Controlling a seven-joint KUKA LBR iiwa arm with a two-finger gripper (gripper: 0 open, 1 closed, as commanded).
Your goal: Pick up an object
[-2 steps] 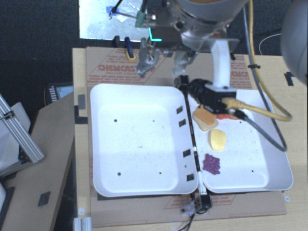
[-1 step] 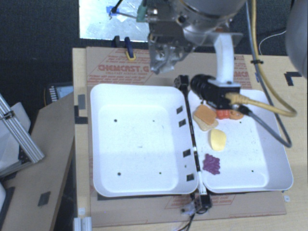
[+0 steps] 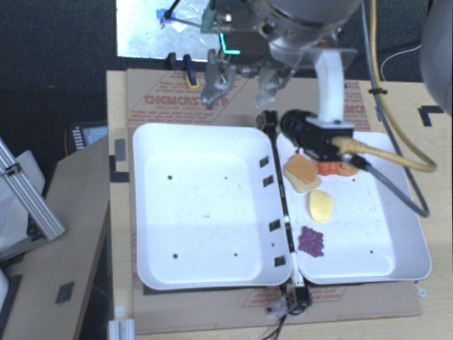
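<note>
The left shallow white plastic bin (image 3: 205,204) shows a smooth floor. Above its far rim hangs the metal two-finger hand (image 3: 237,91), released, grasping nothing. The right bin (image 3: 396,250) holds one knobbly purple cluster (image 3: 311,241), one tan bread-like slab (image 3: 302,172), one glossy yellow oval (image 3: 320,205).

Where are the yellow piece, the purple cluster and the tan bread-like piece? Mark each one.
yellow piece (image 3: 320,205), camera view, middle of its top face.
purple cluster (image 3: 311,241), camera view, centre of the bunch.
tan bread-like piece (image 3: 302,171), camera view, middle of its upper surface.
</note>
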